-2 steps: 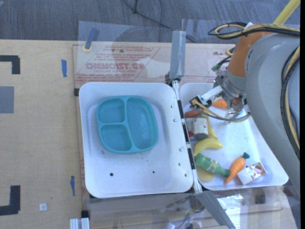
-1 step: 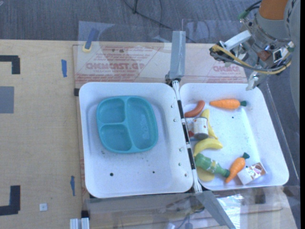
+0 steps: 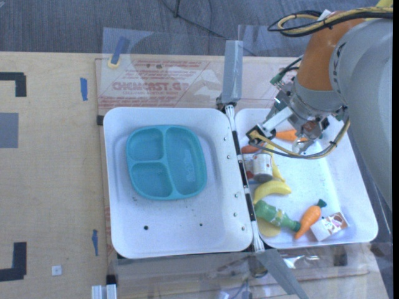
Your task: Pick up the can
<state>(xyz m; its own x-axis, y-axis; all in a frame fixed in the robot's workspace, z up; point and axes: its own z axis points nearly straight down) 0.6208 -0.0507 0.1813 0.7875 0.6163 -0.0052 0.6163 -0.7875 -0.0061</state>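
Note:
The can (image 3: 261, 166), silvery with a pale label, sits in the right bin (image 3: 349, 185) close to its left wall, just above a yellow banana (image 3: 272, 190). My gripper (image 3: 298, 134) hangs over the upper part of the same bin, up and to the right of the can and apart from it. The wrist and yellow cables cover most of the gripper. An orange toy carrot (image 3: 287, 135) lies right beside the gripper. Nothing shows as held.
A green bottle (image 3: 275, 216), a second carrot (image 3: 308, 220) and a small carton (image 3: 329, 226) lie at the near end of the right bin. A small red-orange item (image 3: 249, 148) touches the can's upper side. The left bin (image 3: 118, 229) holds a blue divided plate (image 3: 166, 162).

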